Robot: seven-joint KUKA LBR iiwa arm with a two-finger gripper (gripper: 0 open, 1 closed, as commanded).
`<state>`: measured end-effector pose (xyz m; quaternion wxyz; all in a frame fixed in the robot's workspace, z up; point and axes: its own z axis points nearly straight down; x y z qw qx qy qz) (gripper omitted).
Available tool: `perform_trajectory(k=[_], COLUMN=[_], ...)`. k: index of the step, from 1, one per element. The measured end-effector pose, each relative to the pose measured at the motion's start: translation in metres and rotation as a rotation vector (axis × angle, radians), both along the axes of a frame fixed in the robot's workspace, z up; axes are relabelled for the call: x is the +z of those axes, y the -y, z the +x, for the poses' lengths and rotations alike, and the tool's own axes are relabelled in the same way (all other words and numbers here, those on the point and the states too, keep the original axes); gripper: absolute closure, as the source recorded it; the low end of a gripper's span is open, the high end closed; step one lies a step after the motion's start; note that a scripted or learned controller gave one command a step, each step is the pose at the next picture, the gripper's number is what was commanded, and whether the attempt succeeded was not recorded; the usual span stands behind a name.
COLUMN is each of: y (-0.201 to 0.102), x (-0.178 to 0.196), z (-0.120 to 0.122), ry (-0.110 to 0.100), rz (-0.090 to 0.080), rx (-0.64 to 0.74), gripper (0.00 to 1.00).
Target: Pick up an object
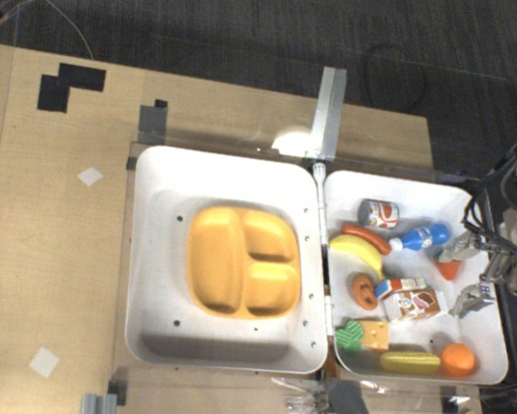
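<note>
Hovering over right bin [501,342] edge, gripper [470,275] spreading fingers wide, gripping nothing; orange [457,360] lying near

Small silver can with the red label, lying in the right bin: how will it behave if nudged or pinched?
The small silver can with a red label lies on its side, so a nudge across its length will probably roll it. Its curved, shiny wall looks slippery for a pinch. The blue bottle beside it may stop a roll that way.
</note>
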<state>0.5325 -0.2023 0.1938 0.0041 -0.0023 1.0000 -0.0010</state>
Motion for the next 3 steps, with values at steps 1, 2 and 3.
perform_trajectory(k=[1,2,3], y=[0.002,0.001,0.002], x=[-0.086,-0.087,-0.023], z=[0.025,0.105,0.128], ry=[0.007,0.002,0.008], rz=[-0.007,0.001,-0.005], rx=[0.39,0.175,0.31], gripper=[0.0,0.0,0.0])
